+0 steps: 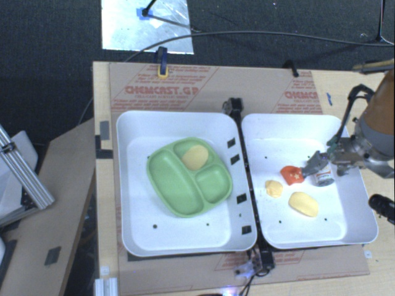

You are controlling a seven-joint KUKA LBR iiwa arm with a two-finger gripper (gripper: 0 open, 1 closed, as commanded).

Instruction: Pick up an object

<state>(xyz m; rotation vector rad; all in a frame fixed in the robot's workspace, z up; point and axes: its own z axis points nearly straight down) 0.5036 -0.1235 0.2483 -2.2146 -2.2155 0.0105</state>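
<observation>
The gripper (pixel 313 167) is seen low in the right bin (pixel 355 227), its tip at the red object (pixel 292 175) near the bin's middle; whether anything is clamped cannot be told. No lift is evident, so the pick is judged unfinished. Two yellow pieces (pixel 303 203) lie toward the front edge. In the left bin (pixel 142 239), a green divided plate (pixel 179 187) carries another yellow piece (pixel 195 157).

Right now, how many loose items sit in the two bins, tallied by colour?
Yellow: 3, one in the green divided plate at, a small piece and a larger piece in the right bin.
Red: 1, the red item by the gripper.
Green: 1, the plate in the left bin.
Total: 5
</observation>
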